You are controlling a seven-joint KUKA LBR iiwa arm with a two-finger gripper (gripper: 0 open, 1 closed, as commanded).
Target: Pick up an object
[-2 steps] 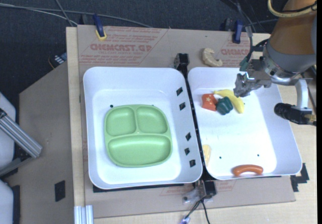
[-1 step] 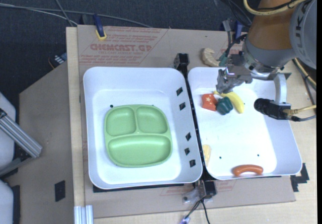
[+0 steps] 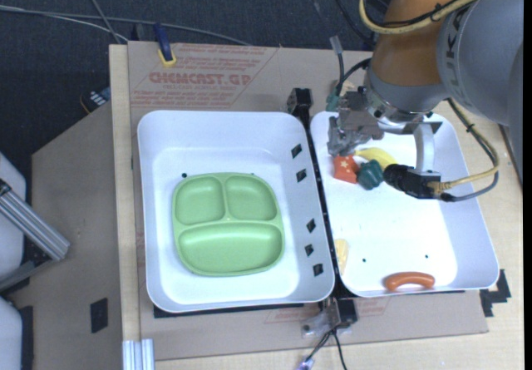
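My gripper (image 3: 343,142) hangs over the upper left part of the right bin (image 3: 432,227). Just below its tip lies a small red-orange object (image 3: 344,167). A green object (image 3: 370,175) sits right beside that, and a yellow object (image 3: 380,154) lies just behind it, partly hidden by the gripper body. An orange sausage-shaped object (image 3: 409,281) rests near the right bin's front edge. I cannot see whether the tip touches the red-orange object.
The left bin (image 3: 158,194) holds a green divided plate (image 3: 227,223). A small pale yellow piece (image 3: 341,254) lies by the wall between the bins. A black cable connector (image 3: 411,180) dangles over the right bin next to the green object.
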